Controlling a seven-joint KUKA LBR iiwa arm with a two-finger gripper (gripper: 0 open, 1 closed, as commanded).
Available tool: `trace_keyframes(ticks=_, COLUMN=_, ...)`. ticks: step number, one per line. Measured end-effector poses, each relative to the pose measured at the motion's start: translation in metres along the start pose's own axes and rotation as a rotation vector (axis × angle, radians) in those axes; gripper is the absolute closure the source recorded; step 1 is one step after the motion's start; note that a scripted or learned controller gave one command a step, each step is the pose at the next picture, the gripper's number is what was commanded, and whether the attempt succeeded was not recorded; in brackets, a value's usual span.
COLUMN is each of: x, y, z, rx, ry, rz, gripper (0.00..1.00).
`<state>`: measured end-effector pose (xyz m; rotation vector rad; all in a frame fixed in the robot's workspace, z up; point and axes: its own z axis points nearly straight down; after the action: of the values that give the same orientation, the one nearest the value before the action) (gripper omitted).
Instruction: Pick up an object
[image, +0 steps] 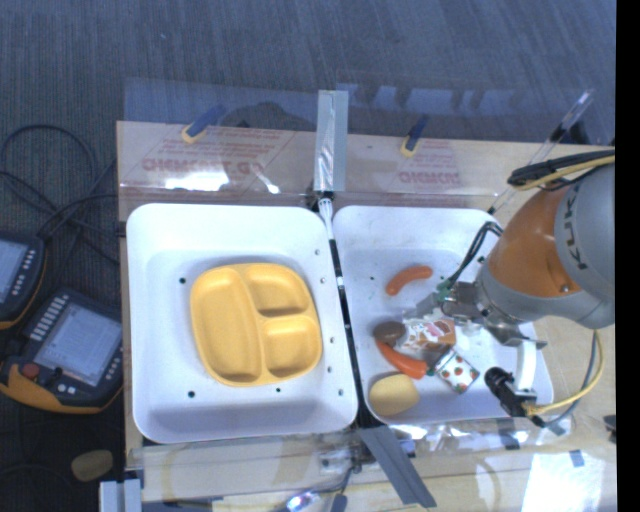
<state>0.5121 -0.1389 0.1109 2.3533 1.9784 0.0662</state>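
Two white bins are set side by side on the bench. In the left bin (150, 300) a yellow divided plate (255, 322) is laid. In the right bin (400, 225) are kept an orange sausage (409, 279), a carrot (403, 359), a round bread roll (393, 394), a red spotted cube (458, 373) and a colourful packet (432, 332). The gripper (452, 303) is lowered beside the packet; whether its jaws are clenched or released cannot be told.

- The arm (560, 255) is cut off by the right edge.
- The gripper (452, 305) is a dark blur; its hold is unreadable.
- The packet (432, 333) just below the gripper bears unreadable print.
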Motion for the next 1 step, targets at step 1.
trace_keyframes(ticks=1, x=0.0094, y=-0.0095, z=-0.0003, rx=0.001, ry=-0.004, rz=0.129, gripper=0.0)
